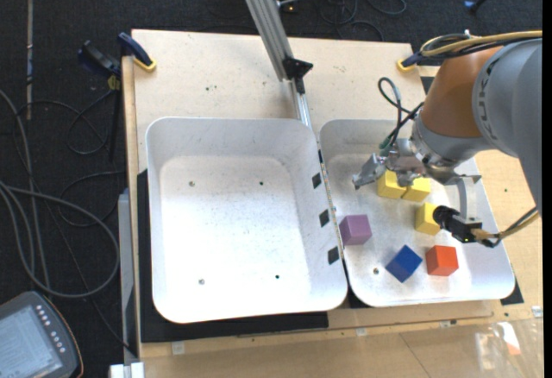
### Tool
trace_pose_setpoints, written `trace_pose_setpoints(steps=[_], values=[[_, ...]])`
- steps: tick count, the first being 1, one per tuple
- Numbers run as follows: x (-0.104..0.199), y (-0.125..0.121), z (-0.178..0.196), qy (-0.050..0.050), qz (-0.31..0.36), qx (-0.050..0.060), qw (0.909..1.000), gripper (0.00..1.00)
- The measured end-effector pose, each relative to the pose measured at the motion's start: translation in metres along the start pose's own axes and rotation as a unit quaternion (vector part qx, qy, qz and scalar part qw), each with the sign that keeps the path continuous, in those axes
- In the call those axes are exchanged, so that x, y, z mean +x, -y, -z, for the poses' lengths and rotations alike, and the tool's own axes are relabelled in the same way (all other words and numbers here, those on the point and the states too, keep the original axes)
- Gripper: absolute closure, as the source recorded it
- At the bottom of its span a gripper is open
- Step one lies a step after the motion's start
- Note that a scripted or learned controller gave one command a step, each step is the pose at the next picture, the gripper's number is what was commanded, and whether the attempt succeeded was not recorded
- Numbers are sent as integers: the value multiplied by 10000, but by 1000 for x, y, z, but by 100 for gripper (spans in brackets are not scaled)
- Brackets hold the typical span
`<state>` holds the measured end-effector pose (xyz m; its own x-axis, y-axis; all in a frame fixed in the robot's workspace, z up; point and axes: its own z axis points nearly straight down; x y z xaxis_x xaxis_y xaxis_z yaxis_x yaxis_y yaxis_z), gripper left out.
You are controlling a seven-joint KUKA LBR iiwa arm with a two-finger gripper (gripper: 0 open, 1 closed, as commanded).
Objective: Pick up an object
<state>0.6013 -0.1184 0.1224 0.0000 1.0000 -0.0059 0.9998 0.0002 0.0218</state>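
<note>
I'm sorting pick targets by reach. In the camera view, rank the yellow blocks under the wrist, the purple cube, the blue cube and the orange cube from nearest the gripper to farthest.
1. Yellow blocks, right beside the gripper.
2. Purple cube, below it, by the bin divider.
3. Blue cube, toward the right bin's front.
4. Orange cube, front right; close to blue's distance, slightly farther.

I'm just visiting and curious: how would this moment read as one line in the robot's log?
stage: reaching | gripper: low in right bin, above yellow blocks | hold: unclear | nearby: purple block, blue block, orange block
</note>
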Motion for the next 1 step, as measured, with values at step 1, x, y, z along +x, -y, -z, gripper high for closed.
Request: trace_pose_setpoints(steps=[1], values=[[0,-1,9,7,0,-9,10000,100]])
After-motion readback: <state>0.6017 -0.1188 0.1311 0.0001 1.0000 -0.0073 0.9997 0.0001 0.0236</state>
